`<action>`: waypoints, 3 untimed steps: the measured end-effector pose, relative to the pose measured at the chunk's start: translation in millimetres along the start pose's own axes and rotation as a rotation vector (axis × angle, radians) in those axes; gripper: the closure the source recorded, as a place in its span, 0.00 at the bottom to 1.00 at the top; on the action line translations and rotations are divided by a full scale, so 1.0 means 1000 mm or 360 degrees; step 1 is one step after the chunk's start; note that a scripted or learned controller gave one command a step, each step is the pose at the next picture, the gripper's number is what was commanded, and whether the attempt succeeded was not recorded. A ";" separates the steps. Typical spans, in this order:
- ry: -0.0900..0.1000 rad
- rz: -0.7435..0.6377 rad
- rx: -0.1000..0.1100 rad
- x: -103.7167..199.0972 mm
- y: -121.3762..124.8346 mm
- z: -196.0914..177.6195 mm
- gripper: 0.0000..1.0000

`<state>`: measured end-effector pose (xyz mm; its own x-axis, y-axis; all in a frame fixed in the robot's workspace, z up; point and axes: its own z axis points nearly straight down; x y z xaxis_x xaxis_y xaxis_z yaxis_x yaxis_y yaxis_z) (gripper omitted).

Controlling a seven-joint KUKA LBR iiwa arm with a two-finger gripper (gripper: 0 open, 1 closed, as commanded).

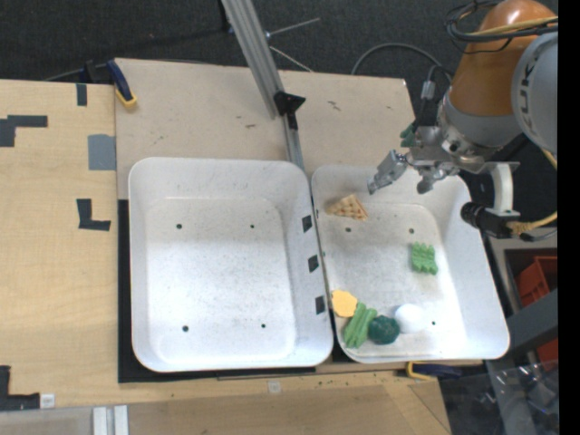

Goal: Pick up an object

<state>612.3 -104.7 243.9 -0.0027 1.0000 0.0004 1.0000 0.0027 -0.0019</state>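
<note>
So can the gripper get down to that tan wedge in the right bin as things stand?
Probably yes. The gripper hangs open above the far end of the right bin, just right of the tan wedge. The wedge lies alone on the floor, nothing over it, though it is near the bin's far-left corner.

Robot lab, taped bench (54, 243), white bins (145, 270)

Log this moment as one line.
gripper: open, nothing held | position: above right bin, far end | nearest: cracker | left bin
</note>
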 end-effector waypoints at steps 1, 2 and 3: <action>0.0000 0.0000 0.0000 0.000 0.000 0.000 0.00; -0.0001 0.0003 0.0008 -0.004 -0.007 0.061 0.00; -0.0002 0.0004 0.0008 -0.014 -0.010 0.111 0.00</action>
<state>602.0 -118.3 132.9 0.0000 1.0000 -0.0006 1.0000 0.0000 -0.0071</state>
